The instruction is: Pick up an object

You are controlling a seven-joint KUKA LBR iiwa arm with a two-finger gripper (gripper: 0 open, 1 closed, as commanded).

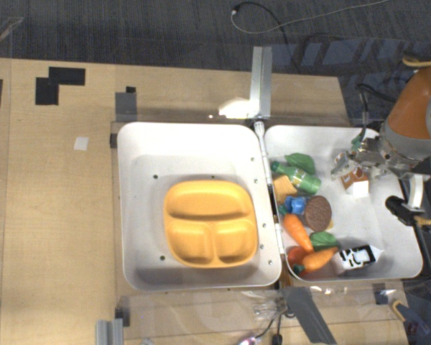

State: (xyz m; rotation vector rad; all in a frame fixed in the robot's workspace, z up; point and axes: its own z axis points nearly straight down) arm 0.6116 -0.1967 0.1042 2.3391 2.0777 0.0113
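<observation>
Two white bins sit on the desk; the pincer (356,165) hangs over the right bin (388,225), around a small brown-and-white block (356,182), grip unclear. A yellow tray (210,221) fills the left bin (140,214).

A robotics lab is showing here. A wooden bench (50,214) is standing on dark carpet (129,13), bearing two shallow white bins (129,192) fixed side by side with metal brackets (261,85). Black tape marks (57,83) are sitting at far left, and a loose cable (273,20) is trailing across the far floor.
</observation>
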